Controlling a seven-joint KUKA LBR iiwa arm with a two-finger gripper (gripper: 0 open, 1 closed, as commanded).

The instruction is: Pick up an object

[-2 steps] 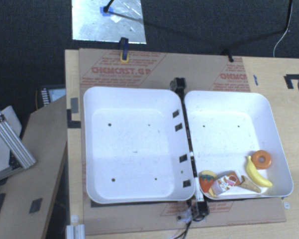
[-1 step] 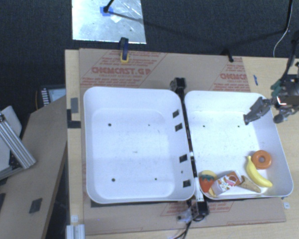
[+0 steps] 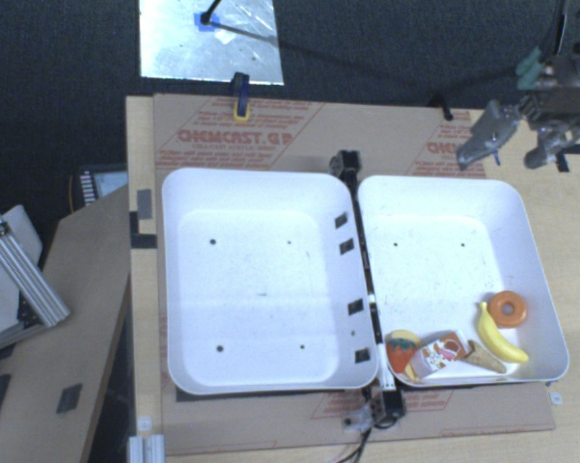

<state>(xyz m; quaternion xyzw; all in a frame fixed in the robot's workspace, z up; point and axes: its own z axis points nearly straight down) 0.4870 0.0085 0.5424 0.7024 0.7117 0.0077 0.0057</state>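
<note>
The right bin (image 3: pixel 434 210) holds a small heap of toys in its near right corner. An orange ring-shaped doughnut (image 3: pixel 508 308) lies by the right wall, with a yellow banana (image 3: pixel 497 336) just in front of it. A red and white packet (image 3: pixel 436 354) sits beside a red-orange fruit (image 3: pixel 401 350) and a tan cone-like piece (image 3: pixel 486 360). My gripper (image 3: pixel 514 141) hangs at the upper right, above the far right edge of the right bin, well away from the toys. Its two grey fingers (image 3: pixel 483 139) are spread apart with nothing between them.
The left bin (image 3: pixel 251 191) sits beside the right one, joined by a black clip strip (image 3: pixel 359 268). Both rest on a cardboard sheet (image 3: pixel 270 133). A shiny metal plate (image 3: pixel 210 27) lies beyond the bench. An aluminium frame (image 3: pixel 14 268) stands at the left.
</note>
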